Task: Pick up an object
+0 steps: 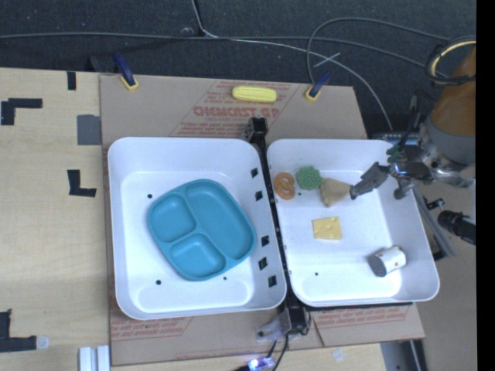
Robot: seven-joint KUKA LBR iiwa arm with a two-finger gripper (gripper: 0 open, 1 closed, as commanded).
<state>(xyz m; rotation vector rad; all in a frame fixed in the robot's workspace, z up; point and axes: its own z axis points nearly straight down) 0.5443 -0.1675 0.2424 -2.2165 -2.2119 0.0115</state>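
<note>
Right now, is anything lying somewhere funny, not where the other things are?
Yes. A yellow banana-like toy lies on the brown cardboard behind the bins, outside both of them. The other small things, a pretzel, a green ball and a yellow square, sit inside the right bin. Nothing looks spilled or broken.

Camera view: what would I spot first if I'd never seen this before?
Probably the big blue plate with three sections, lying in the left bin. Next, the little things scattered in the right bin: an orange ring, a green ball, a yellow square. The gripper reaches in from the right, above that bin.
</note>
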